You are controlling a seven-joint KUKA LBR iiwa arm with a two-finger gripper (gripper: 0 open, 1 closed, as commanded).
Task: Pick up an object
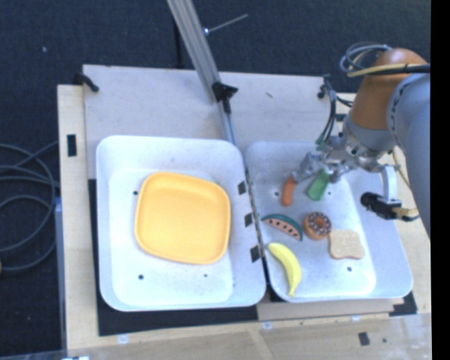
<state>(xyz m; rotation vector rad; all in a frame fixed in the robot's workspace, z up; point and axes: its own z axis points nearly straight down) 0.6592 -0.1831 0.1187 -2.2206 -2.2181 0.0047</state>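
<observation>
My gripper [322, 169] hangs over the far part of the right bin [382, 276], reaching in from the right. Directly beneath its tip is a small green object [318, 187]; whether the two touch is unclear. An orange carrot-like piece [288, 191] lies just left of the green object. Nearer the front lie a watermelon slice [283, 225], a brown donut [316, 225], a slice of bread [346, 244] and a yellow banana [286, 266].
The left bin [116, 276] holds a square yellow plate [183, 217]. A slanted metal pole [199, 47] rises from the bench behind the divider between the bins. Black clips [249, 220] sit along that divider.
</observation>
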